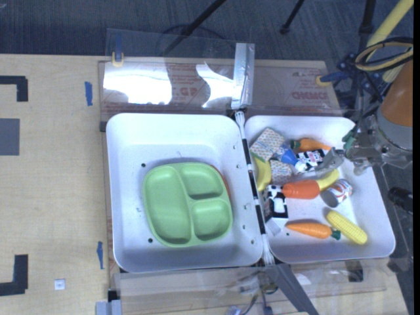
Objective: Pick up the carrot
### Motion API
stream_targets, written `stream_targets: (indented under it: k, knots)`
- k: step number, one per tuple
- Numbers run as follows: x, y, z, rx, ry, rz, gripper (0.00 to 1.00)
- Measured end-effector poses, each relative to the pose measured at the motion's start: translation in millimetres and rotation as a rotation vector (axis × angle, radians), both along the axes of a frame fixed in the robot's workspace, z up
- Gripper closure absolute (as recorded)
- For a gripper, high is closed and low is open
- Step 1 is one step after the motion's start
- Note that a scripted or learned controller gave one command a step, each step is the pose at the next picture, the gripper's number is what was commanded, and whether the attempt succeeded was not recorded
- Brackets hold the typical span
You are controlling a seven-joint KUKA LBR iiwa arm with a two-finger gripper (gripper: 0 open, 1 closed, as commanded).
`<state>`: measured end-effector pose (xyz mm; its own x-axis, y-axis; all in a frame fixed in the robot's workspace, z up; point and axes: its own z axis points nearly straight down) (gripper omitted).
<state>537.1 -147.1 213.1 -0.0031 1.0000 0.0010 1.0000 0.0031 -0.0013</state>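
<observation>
Task status: not started. The orange plastic carrot with the green stem end [310,229] lies in the right white bin [384,241], beside the yellow corn cob [347,226]. The gripper [338,154] hovers well apart; finger state cannot be told.

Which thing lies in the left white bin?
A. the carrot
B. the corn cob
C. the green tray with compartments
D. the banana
C: the green tray lies alone in the left bin, while the carrot and the corn cob lie in the right bin.
</observation>
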Motion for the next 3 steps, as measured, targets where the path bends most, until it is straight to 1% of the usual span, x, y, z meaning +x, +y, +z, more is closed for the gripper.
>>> stream_targets:
  k: [1, 2, 3]
  knots:
    - [-3.3, 1.9, -84.7, 0.000, -0.001, 0.385, 0.00]
    - [3.8, 64.0, -28.1, -0.002, -0.006, 0.630, 0.00]
    - [33.2, 4.8, -36.5, -0.004, -0.006, 0.707, 0.00]
